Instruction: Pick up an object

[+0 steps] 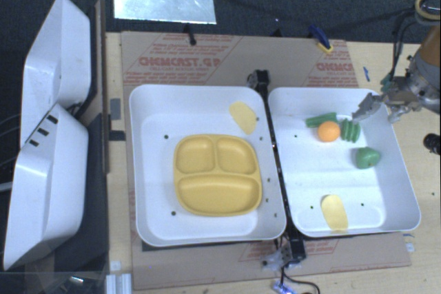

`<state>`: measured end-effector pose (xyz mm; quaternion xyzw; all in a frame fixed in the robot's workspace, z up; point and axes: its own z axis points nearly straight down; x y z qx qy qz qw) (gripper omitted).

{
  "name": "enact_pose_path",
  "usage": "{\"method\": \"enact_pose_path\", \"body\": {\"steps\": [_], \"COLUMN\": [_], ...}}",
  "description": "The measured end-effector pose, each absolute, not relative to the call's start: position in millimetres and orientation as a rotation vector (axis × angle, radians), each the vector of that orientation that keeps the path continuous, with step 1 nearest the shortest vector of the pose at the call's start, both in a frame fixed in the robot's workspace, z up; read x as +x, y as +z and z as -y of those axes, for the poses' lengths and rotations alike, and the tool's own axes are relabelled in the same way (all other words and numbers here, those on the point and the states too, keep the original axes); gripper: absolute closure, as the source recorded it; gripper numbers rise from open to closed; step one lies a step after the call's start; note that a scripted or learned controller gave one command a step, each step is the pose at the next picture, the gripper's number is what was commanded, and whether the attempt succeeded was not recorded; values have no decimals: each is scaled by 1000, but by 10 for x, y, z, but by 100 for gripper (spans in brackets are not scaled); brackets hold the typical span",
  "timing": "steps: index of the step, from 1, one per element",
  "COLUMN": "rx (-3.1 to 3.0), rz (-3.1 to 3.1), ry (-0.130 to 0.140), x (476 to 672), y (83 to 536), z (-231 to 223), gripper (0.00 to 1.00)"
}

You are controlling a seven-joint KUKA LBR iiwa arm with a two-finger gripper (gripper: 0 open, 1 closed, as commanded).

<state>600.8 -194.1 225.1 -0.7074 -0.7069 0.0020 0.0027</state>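
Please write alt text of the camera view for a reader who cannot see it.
The arm's hand hovers above the right bin, near an orange ball and green pieces. A yellow divided tray lies in the left bin.

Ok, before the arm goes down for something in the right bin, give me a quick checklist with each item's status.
1. Gripper above the right bin, at its far right rim: ok.
2. Nothing between its fingers: ok.
3. Targets nearby, orange ball and green pieces: ok.
4. Ball isolated from neighbours: not ok, the green pieces crowd it.
5. Easier picks lying alone, green lump and yellow piece: ok.
6. Gripper height above the bin floor: cannot tell.
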Motion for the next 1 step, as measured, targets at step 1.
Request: {"method": "enact_pose_path", "body": {"steps": [1], "rx": [-2222], "rz": [2223], "ry": [-1], "x": [6024], "y": [2295], "z": [1938], "gripper": [0]}}
